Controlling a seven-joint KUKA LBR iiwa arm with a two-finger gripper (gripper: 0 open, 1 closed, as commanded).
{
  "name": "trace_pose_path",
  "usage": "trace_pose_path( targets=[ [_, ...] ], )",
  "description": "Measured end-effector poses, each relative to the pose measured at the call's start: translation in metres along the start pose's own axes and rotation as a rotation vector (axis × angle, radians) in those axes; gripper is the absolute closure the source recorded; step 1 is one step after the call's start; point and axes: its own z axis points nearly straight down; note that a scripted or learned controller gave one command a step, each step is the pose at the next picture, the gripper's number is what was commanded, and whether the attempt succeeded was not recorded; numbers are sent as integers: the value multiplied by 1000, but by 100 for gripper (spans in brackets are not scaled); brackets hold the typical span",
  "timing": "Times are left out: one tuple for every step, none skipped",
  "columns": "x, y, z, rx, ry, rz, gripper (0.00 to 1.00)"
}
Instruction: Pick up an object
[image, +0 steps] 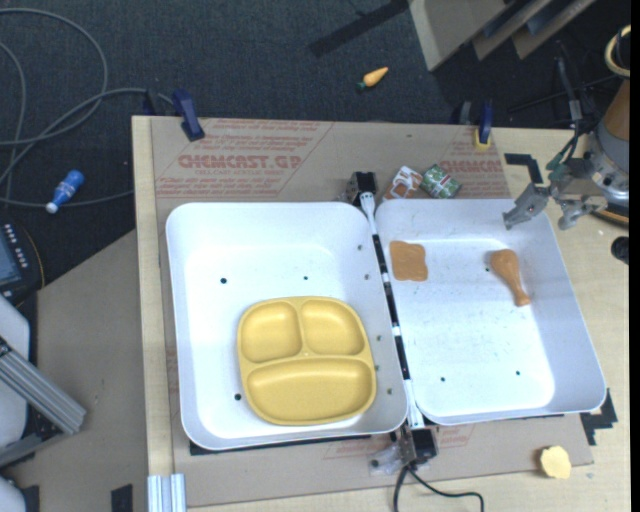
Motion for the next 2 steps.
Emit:
trace_pose_path(
  targets=[
    [8, -14, 124, 9, 9, -1, 0],
    [6, -11, 106, -1, 0, -2, 100]
  ],
)
